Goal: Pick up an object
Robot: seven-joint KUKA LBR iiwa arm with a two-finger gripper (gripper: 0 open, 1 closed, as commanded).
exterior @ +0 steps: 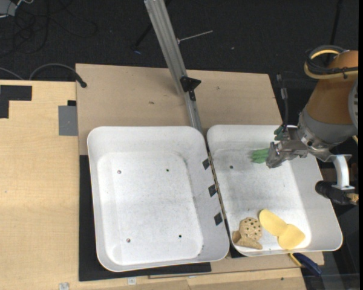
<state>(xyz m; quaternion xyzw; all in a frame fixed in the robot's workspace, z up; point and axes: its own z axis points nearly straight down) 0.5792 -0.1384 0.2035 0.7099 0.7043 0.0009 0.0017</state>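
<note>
A small green object (pixel 259 156) is lying in the upper part of the right bin (pixel 320 239), its long axis running roughly left to right across the view, its left end pointing toward the divider between the bins and its right end disappearing behind the gripper (pixel 273 160). Only part of the object is showing, so its full shape cannot be made out. The gripper is sitting at the object's right end, touching or overlapping it as seen from above; whether the object is lying between the fingers cannot be told, and the fingers' spacing is too small and dark to read. The grey arm (pixel 327 122) is reaching in from the right, its orange band (pixel 330 98) showing above the wrist.

Well apart from the green object, near the bin's lower edge, a yellow object (pixel 281 228) made of two rounded lobes is lying with its long axis slanting from upper left to lower right. Just beside it on the left, a tan speckled object (pixel 248 232) is resting. The left bin (pixel 109 144) is lying alongside, joined to the right bin by black clips (pixel 212 190). A slanted metal rail (pixel 169 53) is rising behind the bins.
</note>
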